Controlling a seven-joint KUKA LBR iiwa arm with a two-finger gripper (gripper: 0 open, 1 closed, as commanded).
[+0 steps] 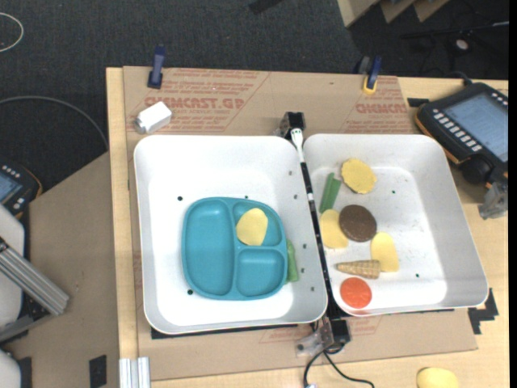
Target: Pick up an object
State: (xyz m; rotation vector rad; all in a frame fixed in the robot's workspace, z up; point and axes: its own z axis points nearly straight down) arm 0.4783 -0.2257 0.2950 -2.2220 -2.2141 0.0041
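On the tabletop (242, 95) we see two bins, a tray (234, 249) holding a yellow piece (252, 227) in the left, a cookie (356, 222), carrot (355, 293) and cone (358, 269) in the right, all unpicked, and we cannot tell the tool's state.

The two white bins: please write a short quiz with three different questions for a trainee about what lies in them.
1. True or false: the blue tray lies in the right bin.
2. Which item lies on the blue tray? A) brown disc B) yellow piece C) orange ball
3. Fill in: the green stick lies near the right bin's ___ wall.

Key: 1 false; 2 B; 3 left.
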